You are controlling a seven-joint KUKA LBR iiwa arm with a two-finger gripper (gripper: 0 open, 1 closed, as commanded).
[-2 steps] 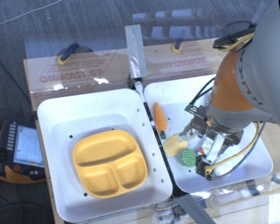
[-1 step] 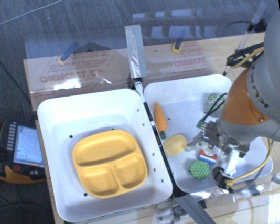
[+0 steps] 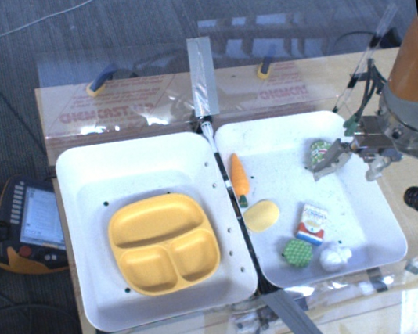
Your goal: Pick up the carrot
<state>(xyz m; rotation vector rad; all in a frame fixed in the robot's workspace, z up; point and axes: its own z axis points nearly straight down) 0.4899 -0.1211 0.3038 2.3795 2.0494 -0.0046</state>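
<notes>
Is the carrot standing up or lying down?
Lying down: the carrot rests flat on the right bin's floor, along its left wall.

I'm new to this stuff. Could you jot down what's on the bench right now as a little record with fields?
left bin: holds a yellow divided plate
right bin: carrot, pale yellow piece, small carton, green item, white item, green-white item
carrot: against the right bin's left wall, lying free
gripper: over the right bin's right side, apart from the carrot
task state: carrot not yet picked up
</notes>
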